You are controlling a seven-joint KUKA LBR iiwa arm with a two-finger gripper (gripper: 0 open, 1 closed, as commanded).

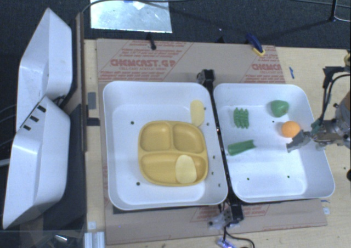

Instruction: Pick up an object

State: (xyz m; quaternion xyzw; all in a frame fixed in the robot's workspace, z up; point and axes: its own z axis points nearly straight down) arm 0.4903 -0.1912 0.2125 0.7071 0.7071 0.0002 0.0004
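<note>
While gripper (pixel 300 141) nears round orange ball (pixel 290 129), ridged green piece (pixel 241 117)

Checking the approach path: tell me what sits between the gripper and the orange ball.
Nothing. In the camera view the gripper sits just below-right of the orange ball in the right bin, with bare white floor between.

The brown board (pixel 181 57) under the bins has red letters. They say "CHEMCAST" on the left. More red letters on the right are too blurry.

Fixed overhead camera, seemingly slanted, faces both bins (pixel 219 131).
</note>
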